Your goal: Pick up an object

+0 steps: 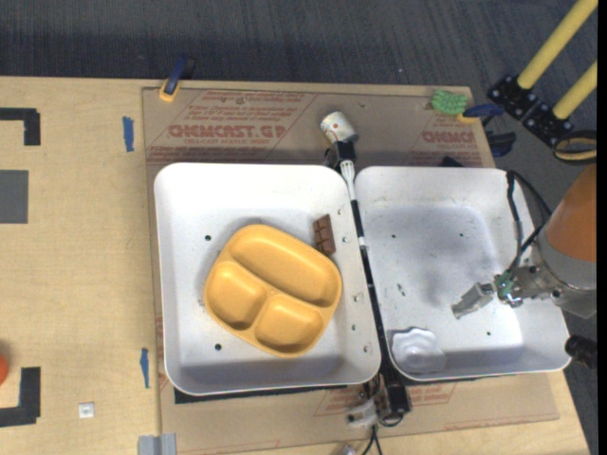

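I see the pale wood worktop [76, 282] carrying a printed cardboard sheet [247, 126], with two white bins side by side on it, left bin [180, 197] and right bin [427, 183] touching along their inner rims.

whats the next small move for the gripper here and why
Probably slide the gripper toward the near-left corner of the right bin and lower over the clear plastic piece. It is the closest object, and nothing sits between the fingers.
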